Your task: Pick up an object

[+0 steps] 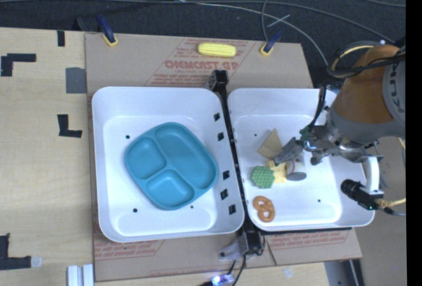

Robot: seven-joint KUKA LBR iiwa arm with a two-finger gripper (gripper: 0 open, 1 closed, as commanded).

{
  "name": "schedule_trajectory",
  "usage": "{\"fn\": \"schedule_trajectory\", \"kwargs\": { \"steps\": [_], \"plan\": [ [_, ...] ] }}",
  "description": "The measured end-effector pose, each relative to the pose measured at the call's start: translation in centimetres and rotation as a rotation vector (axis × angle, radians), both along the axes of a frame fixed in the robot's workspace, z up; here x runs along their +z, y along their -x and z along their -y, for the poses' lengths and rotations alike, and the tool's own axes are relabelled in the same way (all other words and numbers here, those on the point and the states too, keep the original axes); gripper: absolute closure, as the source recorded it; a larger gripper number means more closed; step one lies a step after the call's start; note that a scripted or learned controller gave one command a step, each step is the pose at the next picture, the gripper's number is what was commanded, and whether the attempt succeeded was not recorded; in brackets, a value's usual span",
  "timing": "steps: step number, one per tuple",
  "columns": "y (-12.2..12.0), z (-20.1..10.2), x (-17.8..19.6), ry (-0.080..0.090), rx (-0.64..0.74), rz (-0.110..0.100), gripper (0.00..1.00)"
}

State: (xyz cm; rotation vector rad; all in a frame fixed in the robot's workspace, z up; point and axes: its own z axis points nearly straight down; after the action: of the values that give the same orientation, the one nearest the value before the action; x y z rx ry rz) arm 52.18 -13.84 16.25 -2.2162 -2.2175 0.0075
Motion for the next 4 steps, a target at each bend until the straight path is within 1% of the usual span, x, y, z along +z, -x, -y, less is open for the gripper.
{"fn": "schedule_trajectory", "kwargs": {
  "steps": [1, 2, 3, 4],
  "plan": [
    [-0.8, 0.2, -5.1, 0.001, 0.0, 0.002, 0.0],
    [-0.8, 0.2, -7.8, 0.002, 0.0, 0.007, 0.0],
    [-0.9, 0.2, -6.4, 0.001, 0.001, 0.01, 1.0],
    [-0.4, 0.9, -0.7, 0.003, -0.001, 0.012, 1.0]
  ]
}}
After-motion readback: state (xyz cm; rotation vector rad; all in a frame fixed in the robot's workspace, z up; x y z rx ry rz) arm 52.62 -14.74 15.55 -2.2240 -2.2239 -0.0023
